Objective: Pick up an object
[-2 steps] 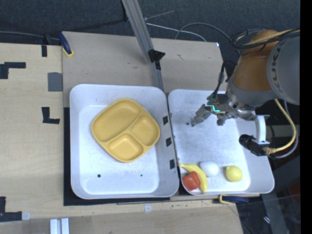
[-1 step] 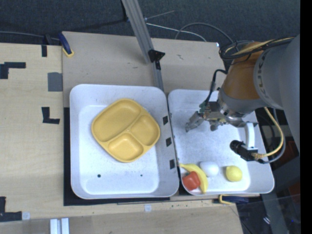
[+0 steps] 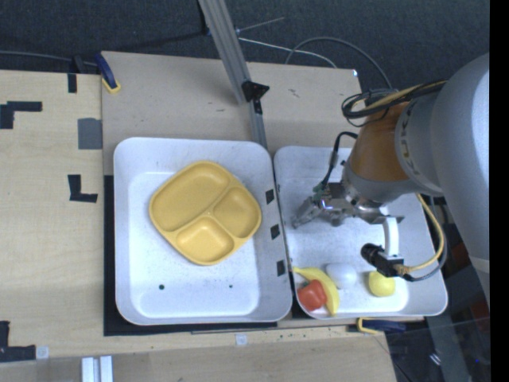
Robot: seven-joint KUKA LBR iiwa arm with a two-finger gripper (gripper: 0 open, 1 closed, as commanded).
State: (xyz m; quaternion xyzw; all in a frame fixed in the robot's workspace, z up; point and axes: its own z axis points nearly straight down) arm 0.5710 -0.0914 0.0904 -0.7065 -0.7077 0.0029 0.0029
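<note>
Two white bins sit side by side; the right bin holds the candidates: a red-and-yellow toy, a white object and a yellow object, clustered along its near edge. The gripper hovers over bare bin floor, well apart from them, fingers slightly spread and pinching nothing. Risk: closing here grasps air. Because the objects lie near each other and the wall, a descent may deflect or nudge a neighbour.

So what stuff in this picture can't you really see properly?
- Tool: small and blurred in the camera view; whether it is open or shut is unclear.
- Red and yellow toy: too blurry to name.
- White object: blends into the right bin.
- Yellow lump: partly behind a black cable end.
</note>
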